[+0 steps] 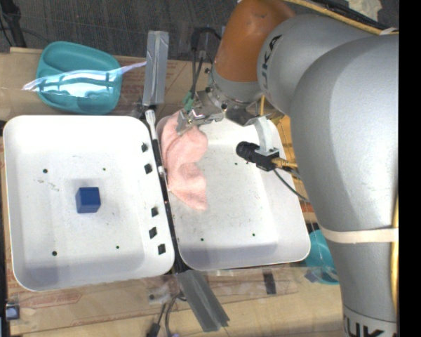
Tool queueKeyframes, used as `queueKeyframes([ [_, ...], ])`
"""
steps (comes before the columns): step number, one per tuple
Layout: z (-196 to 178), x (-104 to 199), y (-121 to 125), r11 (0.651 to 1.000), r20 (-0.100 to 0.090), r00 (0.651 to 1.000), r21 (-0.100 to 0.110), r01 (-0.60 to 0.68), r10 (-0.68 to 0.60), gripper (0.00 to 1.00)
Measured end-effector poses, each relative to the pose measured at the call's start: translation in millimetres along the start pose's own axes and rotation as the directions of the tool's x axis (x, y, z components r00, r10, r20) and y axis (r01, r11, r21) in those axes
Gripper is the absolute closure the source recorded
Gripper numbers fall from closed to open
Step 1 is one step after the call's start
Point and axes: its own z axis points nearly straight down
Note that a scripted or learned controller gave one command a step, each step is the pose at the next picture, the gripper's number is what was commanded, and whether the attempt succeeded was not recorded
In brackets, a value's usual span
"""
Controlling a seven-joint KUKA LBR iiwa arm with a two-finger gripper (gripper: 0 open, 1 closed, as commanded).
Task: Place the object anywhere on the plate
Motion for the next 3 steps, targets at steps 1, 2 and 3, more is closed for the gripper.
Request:
queueKeyframes([
  [1,-63,66,16,1.0,0.0,1.0,-0.002,0.006,-0.006,1.0],
  [2,-83,127,-47,0.995,0.001,0.995,0.0,0.098,-0.098,1.0],
  [3,-88,189,-42,0.999,0.001,0.999,-0.001,-0.035,0.035,1.0],
])
